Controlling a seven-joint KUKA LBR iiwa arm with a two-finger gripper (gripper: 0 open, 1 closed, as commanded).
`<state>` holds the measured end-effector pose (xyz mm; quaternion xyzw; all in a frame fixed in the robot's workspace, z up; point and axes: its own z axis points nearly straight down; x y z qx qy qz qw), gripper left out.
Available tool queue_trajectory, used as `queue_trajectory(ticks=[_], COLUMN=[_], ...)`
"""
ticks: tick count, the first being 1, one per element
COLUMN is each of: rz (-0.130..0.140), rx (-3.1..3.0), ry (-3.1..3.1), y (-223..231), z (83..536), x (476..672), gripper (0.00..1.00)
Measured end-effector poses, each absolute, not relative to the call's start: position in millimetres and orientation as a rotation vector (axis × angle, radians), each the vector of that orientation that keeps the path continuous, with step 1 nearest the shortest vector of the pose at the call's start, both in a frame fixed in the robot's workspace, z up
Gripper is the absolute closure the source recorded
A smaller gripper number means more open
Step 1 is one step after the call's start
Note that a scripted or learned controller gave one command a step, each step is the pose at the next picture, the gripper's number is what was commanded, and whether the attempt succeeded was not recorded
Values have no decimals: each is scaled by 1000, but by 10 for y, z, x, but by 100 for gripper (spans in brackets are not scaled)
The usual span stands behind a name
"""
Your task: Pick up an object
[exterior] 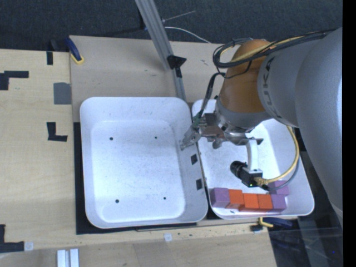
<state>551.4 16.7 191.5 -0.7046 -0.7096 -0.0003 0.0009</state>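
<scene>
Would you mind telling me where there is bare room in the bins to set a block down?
The left bin has a bare floor from wall to wall. The right bin is crowded: the arm overhangs it, and purple and orange blocks line its near wall.

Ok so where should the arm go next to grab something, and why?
Probably shift toward the near end of the right bin and come down there. The purple and orange blocks lie in a row against that wall, while the gripper hangs above the far end, near the rim shared with the left bin.
</scene>
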Motion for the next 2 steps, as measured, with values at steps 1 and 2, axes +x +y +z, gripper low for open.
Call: queue_trajectory(ticks=[1, 2], rz=[0, 0], rx=[-2217, -2215], ry=[-2225, -2226], y=[321, 664], z=[1915, 1915], x=[5764, 5893], gripper=[0, 0])
